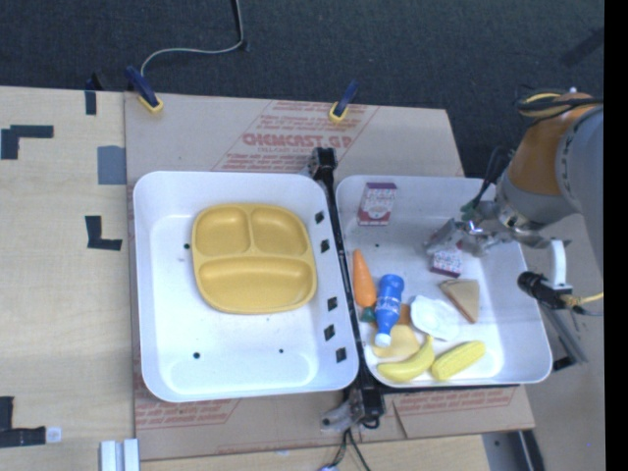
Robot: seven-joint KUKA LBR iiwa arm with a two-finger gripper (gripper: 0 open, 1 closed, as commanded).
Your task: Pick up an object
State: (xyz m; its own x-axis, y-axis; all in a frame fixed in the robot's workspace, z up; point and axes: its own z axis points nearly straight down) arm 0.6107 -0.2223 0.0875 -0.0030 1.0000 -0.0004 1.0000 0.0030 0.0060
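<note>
The right bin point(510, 263) holds several toy foods: a small pink-and-white carton point(379, 202), an orange carrot point(364, 281), a blue bottle point(389, 300), a white lump point(432, 317), a tan wedge point(461, 297), a yellow banana point(407, 361) and a yellow corn cob point(457, 359). A small pink packet point(446, 261) lies near the bin's middle right. My gripper point(459, 235) hangs low in the bin's upper right part, just above and right of that packet. Nothing visibly sits in it.
The left bin point(162, 292) carries a yellow divided plate point(253, 256). A black divider point(334, 263) with clips runs between the bins. The grey arm with its orange band point(545, 160) enters from the right over the right bin's edge.
</note>
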